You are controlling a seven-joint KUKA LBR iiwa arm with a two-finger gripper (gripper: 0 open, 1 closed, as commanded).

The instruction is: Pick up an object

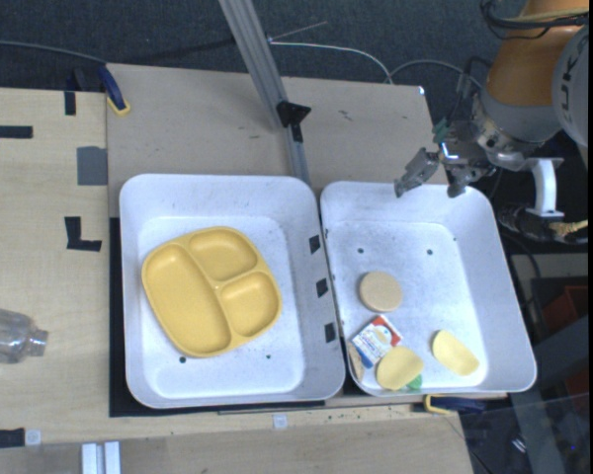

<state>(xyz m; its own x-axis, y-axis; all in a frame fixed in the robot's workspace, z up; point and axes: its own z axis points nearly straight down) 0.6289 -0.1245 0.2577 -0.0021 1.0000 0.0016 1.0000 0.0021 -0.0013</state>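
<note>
The right bin (pixel 474 227) holds a round tan disc (pixel 381 290), a small red and white packet (pixel 374 342), and two yellow chip-like pieces (pixel 399 367) (pixel 456 353) near its front edge. My gripper (pixel 436 178) hangs over the bin's far rim, well behind all of these. Its two dark fingers are spread apart with nothing between them, so it is open. The left bin (pixel 138 200) carries a yellow three-part plate (pixel 210 288).
A grey metal pole (pixel 257 52) slants across the bench behind the bins. A clear plastic bottle (pixel 8 334) lies at the far left on the wooden bench. Cables run behind the right bin near the arm.
</note>
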